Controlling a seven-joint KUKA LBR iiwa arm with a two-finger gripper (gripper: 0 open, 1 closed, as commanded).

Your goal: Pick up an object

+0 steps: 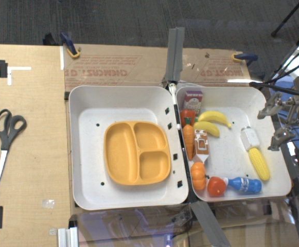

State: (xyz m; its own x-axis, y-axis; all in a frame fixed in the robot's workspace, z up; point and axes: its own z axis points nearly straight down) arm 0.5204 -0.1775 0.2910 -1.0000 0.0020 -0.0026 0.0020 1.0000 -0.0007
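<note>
Two white bins side by side on a bench: left bin bearing a yellow divided plate, right bin strewn with toy food. Along its left wall a carrot, small carton and orange pumpkin; elsewhere bananas, corn cob, red tomato touching a blue bottle. Gripper at the right rim; scissors far left.

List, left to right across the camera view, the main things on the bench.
scissors → yellow divided plate in the left bin → carrot → bananas → blue bottle → corn cob → gripper
</note>
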